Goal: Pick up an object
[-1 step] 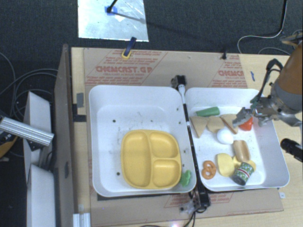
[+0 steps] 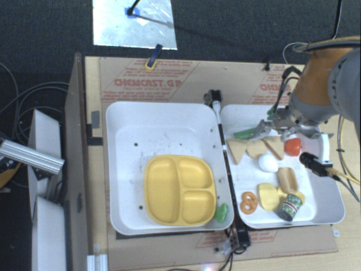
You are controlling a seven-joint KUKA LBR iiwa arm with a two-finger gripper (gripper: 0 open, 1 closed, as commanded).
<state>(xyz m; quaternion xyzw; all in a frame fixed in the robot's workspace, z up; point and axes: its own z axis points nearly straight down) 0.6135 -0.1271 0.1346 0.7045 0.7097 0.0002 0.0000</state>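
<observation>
- Green pod-shaped piece [image 2: 245, 133]: the object lying closest to the gripper [image 2: 274, 127], at the far left of the right bin [image 2: 333, 210]. It appears to be a small plastic toy food item, so expect it to be light, rigid and smooth, with some risk of slipping out sideways.
- Recommended hold: across the narrow width at mid-length, with the fingers closing from either long side.
- Gripper: low over the far part of the right bin, just right of the green piece. Whether it is wide or narrow cannot be determined, and nothing is visibly held.
- Right bin contents: tan wedge [image 2: 237, 149] near the left wall, red ball [image 2: 293, 147], white egg [image 2: 268, 163], bread roll [image 2: 287, 179], pretzel [image 2: 247, 202], yellow piece [image 2: 268, 195] and small can [image 2: 288, 206] at the near side. Items sit close together; adjacent pieces may be nudged.
- Left bin [image 2: 121, 151] contents: a yellow divided tray [image 2: 179, 189] with three compartments holding nothing, and a small green item [image 2: 220, 211] just beside its near right corner.
</observation>
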